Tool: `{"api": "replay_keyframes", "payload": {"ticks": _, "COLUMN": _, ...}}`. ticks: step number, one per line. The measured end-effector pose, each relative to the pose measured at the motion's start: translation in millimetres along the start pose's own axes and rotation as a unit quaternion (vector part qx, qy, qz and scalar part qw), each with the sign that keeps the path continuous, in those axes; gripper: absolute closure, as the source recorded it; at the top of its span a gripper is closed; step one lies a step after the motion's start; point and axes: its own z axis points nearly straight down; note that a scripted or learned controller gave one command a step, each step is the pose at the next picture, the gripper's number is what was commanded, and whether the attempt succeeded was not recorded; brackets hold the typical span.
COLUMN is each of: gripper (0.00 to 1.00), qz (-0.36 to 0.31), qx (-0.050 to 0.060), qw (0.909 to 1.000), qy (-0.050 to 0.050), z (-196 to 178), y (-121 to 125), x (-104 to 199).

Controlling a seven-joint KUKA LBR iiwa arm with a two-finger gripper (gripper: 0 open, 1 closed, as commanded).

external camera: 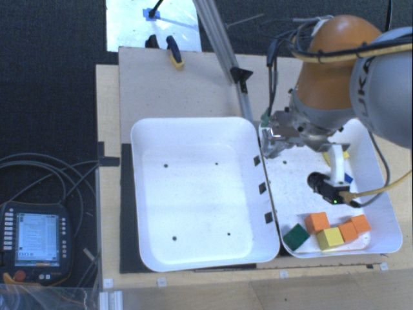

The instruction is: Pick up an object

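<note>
Gripper point(276, 139) hangs over right shallow white bin point(382, 239), close to its left wall; open or closed, cannot tell. Small green cube point(296, 236), orange cube point(317, 222) & yellow cube point(330, 238) lie apart from it, at near rim.

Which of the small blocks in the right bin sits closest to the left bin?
The dark green cube, at the cluster's left end; the yellow cube and the orange cubes lie further to its right.
</note>
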Motion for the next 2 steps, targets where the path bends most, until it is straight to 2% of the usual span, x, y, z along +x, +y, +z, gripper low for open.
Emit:
{"api": "replay_keyframes", "payload": {"ticks": 1, "gripper": 1.0, "qz": -0.001, "qx": -0.001, "qw": 1.0, "qy": 0.001, "z": -3.9, "y": 4.1, "x": 54.2}}
{"api": "replay_keyframes", "payload": {"ticks": 2, "gripper": 0.0, "qz": 0.002, "qx": 0.0, "qw": 1.0, "qy": -0.001, "z": -3.6, "y": 4.1, "x": 50.5}}
